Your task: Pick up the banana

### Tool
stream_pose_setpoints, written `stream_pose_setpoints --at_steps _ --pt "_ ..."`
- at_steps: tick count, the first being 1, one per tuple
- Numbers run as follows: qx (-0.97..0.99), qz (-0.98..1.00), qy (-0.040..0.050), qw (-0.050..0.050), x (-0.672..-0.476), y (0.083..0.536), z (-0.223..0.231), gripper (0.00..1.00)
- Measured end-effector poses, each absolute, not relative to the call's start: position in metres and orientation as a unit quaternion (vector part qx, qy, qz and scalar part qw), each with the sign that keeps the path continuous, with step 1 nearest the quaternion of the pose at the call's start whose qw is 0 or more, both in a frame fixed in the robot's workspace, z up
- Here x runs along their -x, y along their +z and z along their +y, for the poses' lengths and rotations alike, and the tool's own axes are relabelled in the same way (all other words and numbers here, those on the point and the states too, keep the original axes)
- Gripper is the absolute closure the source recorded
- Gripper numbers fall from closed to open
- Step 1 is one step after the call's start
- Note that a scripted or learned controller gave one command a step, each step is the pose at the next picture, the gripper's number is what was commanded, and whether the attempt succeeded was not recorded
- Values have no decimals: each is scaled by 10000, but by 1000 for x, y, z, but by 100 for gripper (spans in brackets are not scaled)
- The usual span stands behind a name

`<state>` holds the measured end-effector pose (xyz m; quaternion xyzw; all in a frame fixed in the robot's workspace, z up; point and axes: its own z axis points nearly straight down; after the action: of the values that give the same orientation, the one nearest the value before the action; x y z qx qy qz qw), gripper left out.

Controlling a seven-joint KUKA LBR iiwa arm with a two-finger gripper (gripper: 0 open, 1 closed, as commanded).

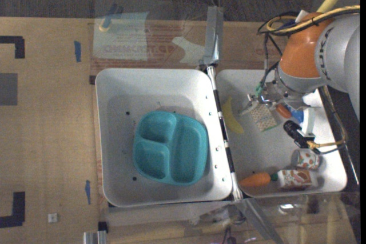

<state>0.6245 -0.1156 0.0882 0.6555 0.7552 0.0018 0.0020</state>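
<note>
The yellow banana point(231, 116) lies along the left wall of the right bin point(269, 148), curved and pointing toward the near side. My gripper point(262, 101) hangs over the back middle of that bin, a short way right of the banana's far end and apart from it. The grey arm with its orange band point(300, 57) reaches in from the right above it. Nothing shows held in the gripper.
A checkered beige pad point(263, 118) lies just under the gripper. A carrot point(255, 180), a small carton point(295, 178) and a patterned cup point(307, 159) sit along the right bin's near side. A teal divided tray point(170, 147) rests in the left bin point(114, 123).
</note>
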Motion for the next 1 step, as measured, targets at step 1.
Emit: stream_pose_setpoints --at_steps 1 --pt "-6047 7965 27 26 -570 89 -111 0"
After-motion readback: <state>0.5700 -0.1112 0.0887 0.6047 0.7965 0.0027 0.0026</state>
